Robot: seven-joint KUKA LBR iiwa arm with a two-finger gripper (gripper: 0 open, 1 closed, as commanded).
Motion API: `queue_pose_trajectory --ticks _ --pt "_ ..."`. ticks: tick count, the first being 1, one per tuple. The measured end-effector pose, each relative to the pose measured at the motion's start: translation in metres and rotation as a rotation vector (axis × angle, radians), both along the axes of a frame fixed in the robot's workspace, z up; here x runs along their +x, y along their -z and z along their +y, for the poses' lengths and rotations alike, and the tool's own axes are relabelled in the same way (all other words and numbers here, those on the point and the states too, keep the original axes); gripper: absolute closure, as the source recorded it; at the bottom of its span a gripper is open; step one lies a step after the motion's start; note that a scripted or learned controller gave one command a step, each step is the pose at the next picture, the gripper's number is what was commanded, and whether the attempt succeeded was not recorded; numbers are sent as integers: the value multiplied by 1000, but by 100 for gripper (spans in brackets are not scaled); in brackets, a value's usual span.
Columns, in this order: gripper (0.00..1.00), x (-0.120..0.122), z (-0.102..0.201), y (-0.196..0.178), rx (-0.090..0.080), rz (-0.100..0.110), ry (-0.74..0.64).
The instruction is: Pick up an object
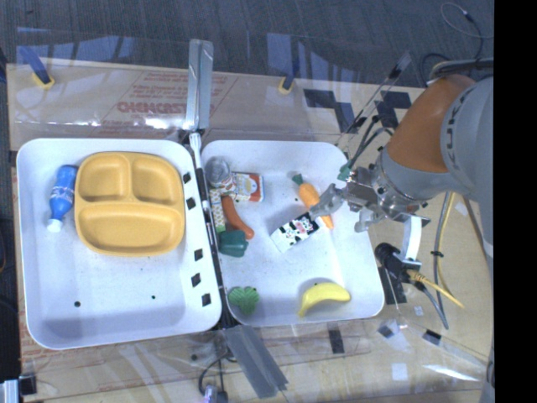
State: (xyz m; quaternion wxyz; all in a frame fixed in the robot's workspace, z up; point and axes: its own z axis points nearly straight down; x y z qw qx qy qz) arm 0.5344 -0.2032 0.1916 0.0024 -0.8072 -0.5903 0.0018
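Nearest me, at the front of the right bin, the yellow banana lies flat and untouched, with a green leafy toy beside it by the divider. A step further in sits the black-and-white carton, tilted, then the orange carrot just behind it, and over by the divider a red sausage on a dark green piece. The gripper hangs at the right side of that bin, close to the carrot and carton, but I cannot tell how wide its fingers stand, and I see nothing lifted between them. So the pick looks not yet made: the arm is at the bin, and everything rests on the bin floor. Closing on something and raising it is all left to do. Across in the left bin the yellow divided plate and blue bottle lie well apart from the action
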Motion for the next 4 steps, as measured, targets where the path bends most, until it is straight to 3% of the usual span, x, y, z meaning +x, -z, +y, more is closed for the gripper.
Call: queue_pose_trajectory --ticks 1,2,3,4 --pt "0 57 40 101 -1 -2 187" --pt "100 58 41 91 1 0 181" --pt "100 58 42 81 2 1 176" --pt "0 58 42 81 2 1 176"
